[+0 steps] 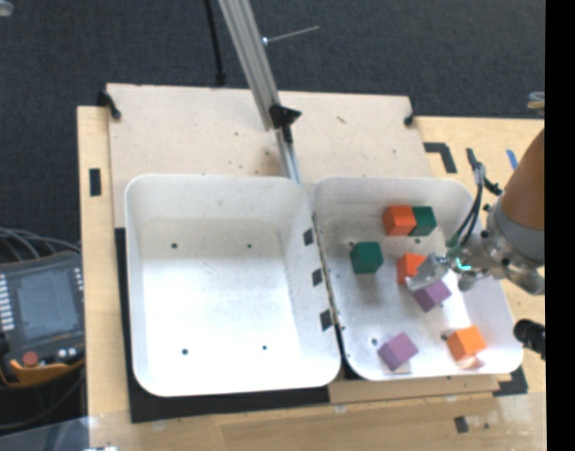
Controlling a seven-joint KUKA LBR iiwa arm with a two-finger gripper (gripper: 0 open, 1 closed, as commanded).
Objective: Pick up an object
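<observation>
The arm reaches in from the right over the right bin (457, 194), and its hand (442, 272) is low among the blocks in the middle of this bin. The hand sits just over a purple block (432, 295) and beside an orange block (410, 265); both seem to touch it or nearly so, but whether the hand is apart or together I cannot tell, because the metal parts are small and blurred here. No block is clearly seen between the tips, so I judge that nothing is lifted yet. The other blocks lie free on the bin floor: an orange one (397, 220) touching a green one (423, 219) near the far wall, a dark green block (366, 256) more to the left, a second purple block (397, 350) near the front wall, and another orange block (466, 342) at the front right corner. The left bin (137, 195) lies beside it on the desk (175, 120). In my judgement the task is in the grasp step: the approach looks finished, and what is left is to close on one block, probably the purple or the orange one at the hand, and raise it from the bin. The two blocks are close together, so the grip may push one away.
</observation>
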